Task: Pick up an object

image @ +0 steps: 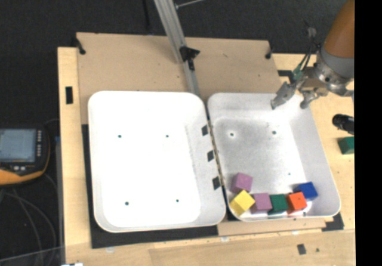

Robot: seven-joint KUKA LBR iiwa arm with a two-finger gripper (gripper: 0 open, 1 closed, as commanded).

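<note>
So: right bin (310, 133) w/ 6 cubes (262, 201), 2 purple; gripper (295, 98) spread, grasping nothing.

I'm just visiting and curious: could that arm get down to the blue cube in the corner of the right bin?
Probably yes. The gripper hangs open above the bin's far edge, nothing lies between it and the blue cube, though the bin wall and orange cube crowd it.
</note>
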